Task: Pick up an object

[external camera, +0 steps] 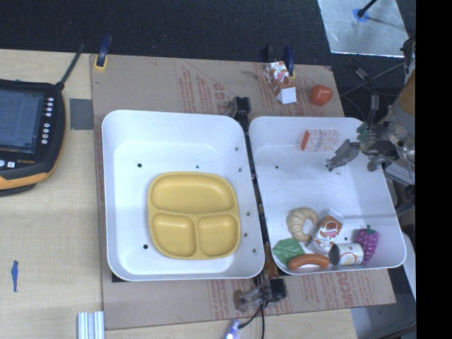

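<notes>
My jaws hang over the right bin, holding nothing; how wide they're parted, can't tell. Nearest target: small carton just beside, by the far wall. Looks light, stiff, crushable, so grip its flat sides gently.

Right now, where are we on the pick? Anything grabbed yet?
Done: the arm has reached in over the right bin. In hand: nothing visibly held; the pincer hangs over bare floor in the bin's upper half, right of the small orange-and-white box. Left: the whole grasp and lift. Croissant, hot dog, can and grapes lie clustered in the near corner; the yellow tray sits in the left bin.
</notes>
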Controlling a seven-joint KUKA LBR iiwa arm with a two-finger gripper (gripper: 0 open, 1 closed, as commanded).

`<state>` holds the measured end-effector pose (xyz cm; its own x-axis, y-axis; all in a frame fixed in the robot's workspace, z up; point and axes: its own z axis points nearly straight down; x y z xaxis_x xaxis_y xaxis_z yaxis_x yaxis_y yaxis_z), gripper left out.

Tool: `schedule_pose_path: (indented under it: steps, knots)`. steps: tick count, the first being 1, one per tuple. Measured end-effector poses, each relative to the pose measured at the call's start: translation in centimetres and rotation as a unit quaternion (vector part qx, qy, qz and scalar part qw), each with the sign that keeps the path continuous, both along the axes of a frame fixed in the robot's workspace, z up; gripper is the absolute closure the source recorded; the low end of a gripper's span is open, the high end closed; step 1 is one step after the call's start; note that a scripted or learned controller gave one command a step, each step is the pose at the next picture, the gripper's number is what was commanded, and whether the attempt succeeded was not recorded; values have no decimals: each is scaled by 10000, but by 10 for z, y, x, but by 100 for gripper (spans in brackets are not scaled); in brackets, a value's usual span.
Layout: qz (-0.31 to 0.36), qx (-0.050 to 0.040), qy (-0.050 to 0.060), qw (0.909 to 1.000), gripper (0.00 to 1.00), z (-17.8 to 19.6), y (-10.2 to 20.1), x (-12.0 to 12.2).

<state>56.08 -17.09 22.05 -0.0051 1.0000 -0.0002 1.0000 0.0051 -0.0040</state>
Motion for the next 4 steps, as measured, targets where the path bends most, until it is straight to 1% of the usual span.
schedule_pose_path:
  steps: [1,2,3,4]
  knots:
    - [-3,3,-2,10000,0,-42,-35,84]
    - [6,2,17,10000,0,-131,-23,94]
    - [-10,-3,-15,10000,0,-128,-41,96]
    - [7,2,4,10000,0,-129,15,95]
